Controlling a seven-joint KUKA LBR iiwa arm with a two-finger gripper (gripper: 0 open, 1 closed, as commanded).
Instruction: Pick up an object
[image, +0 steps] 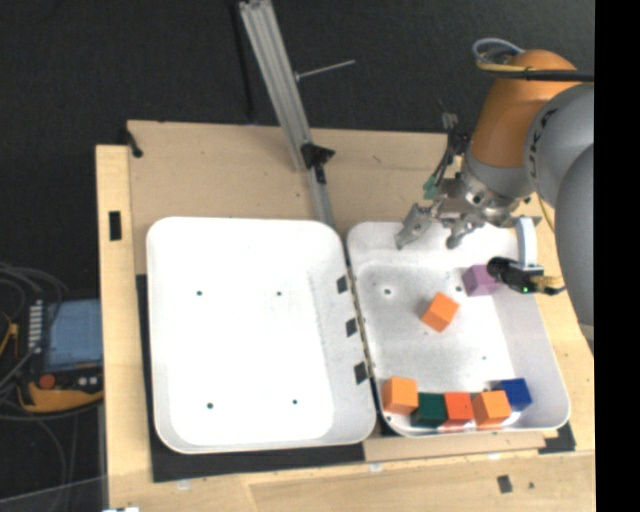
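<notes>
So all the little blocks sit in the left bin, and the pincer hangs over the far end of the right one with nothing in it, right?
Not quite: the blocks are in the right bin, not the left. The camera view shows an orange block near its middle, a purple block further back, and a row along the near edge. The rest holds: the pincer hangs over the right bin's far end with nothing between its fingers.
</notes>
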